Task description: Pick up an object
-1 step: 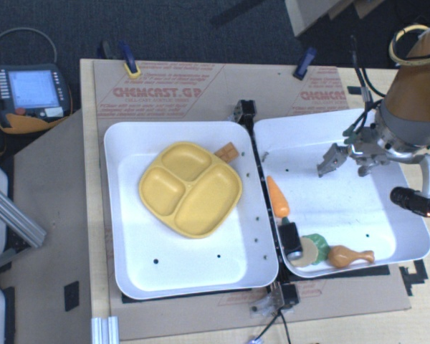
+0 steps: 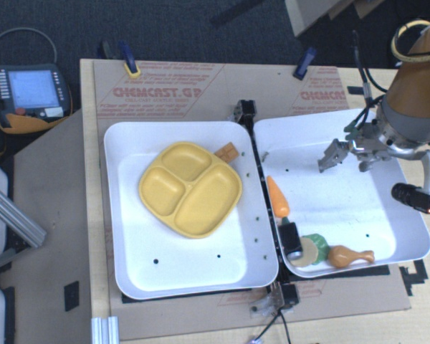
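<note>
Gripper (image 2: 350, 156) sits at the right of the frame, over the upper part of the right bin (image 2: 387, 213), with the grey arm (image 2: 412, 84) and its orange band coming in from the top right corner. Its two fingers (image 2: 332, 155) are spread apart with white bin floor showing between them, so it's open and has nothing in it.

Stuff you could grab is all down and to the left of it, along the lower left side of that bin. Carrot (image 2: 276, 196) lies against the bin's left wall, well below-left of the gripper. Below the carrot there's a black block (image 2: 289, 239), then a round tan piece (image 2: 307, 253) overlapping a green thing (image 2: 317, 244), and just right of those a drumstick (image 2: 350, 256) lying flat near the bottom rim. None of them touch the gripper; they're all well apart from it.

Left bin (image 2: 129, 192) has a yellow plate (image 2: 190, 189) with three compartments, sitting in its upper middle. A small brown block (image 2: 226, 152) pokes out at the plate's upper right edge, touching it or tucked under it, can't quite tell which.

Off in the upper left of the frame there's a pendant (image 2: 30, 92) with a lit screen.
</note>
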Available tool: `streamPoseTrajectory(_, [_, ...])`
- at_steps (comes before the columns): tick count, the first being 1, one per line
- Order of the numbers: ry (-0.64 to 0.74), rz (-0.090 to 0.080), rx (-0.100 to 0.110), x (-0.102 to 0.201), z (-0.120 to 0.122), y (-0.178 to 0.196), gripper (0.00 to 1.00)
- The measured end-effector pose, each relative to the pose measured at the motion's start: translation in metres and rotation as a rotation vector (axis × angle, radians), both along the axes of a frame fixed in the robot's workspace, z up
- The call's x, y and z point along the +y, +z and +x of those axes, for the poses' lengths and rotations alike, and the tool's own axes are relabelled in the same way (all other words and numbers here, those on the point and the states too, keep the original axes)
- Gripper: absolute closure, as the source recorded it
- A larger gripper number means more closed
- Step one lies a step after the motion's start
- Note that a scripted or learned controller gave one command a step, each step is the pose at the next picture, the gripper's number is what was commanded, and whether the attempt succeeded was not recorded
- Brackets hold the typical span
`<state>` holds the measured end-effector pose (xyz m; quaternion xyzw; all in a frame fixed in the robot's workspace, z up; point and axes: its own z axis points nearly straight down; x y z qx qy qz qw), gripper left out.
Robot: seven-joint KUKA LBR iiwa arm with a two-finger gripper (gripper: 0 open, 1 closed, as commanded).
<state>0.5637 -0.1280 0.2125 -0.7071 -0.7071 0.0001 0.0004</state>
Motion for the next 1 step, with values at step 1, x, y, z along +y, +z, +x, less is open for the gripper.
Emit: streamPoseTrajectory(1, [-0.001,0.001,0.006,-0.0054,-0.0055,-0.0458,0.00])
